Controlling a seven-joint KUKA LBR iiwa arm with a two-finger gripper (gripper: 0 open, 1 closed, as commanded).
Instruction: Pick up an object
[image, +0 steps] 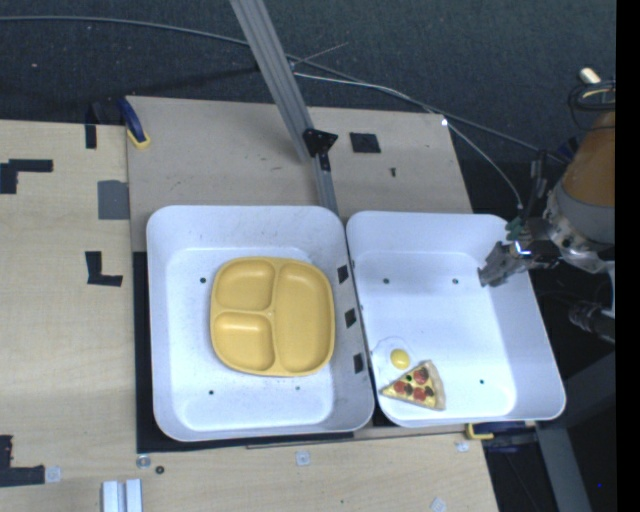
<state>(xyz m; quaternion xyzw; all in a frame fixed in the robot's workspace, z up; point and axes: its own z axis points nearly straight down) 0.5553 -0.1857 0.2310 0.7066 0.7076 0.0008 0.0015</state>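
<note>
We see the gripper (497, 266) hanging over the right bin's (520, 330) far edge, nothing visibly held, well apart from the pizza slice (415, 385) and fried egg (398, 357) near its front-left corner.

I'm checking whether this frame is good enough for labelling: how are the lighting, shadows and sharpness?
Camera view: even, soft lighting; the yellow divided plate and pizza slice toy read clearly, slightly soft. The white bins are bright, with faint shadow in the right bin near its far wall. The end effector at the right bin's rim is dark and blurry, so its detail is lost.
</note>
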